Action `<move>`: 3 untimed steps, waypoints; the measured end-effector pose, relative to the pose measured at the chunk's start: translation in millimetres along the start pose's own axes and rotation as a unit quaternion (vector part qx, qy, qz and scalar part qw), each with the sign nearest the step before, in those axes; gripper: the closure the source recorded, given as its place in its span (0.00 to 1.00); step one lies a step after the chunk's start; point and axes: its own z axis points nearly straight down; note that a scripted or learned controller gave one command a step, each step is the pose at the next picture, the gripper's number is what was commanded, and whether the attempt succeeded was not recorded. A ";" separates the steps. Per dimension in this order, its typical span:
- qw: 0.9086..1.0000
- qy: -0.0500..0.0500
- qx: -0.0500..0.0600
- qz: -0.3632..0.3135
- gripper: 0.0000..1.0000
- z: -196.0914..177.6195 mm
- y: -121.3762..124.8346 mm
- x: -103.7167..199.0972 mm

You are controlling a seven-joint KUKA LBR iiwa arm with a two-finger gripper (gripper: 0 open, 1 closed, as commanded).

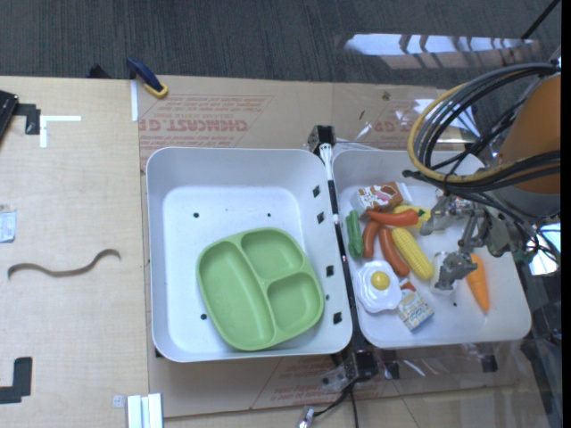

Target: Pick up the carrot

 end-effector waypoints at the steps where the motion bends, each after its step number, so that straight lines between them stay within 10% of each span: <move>1: 1.000 0.000 0.000 0.004 0.00 49.7 -76.7 -8.4; 2: 1.000 -0.001 0.000 -0.031 0.00 125.8 -104.8 -36.7; 3: 0.999 -0.004 0.001 -0.033 1.00 115.5 -103.4 -39.2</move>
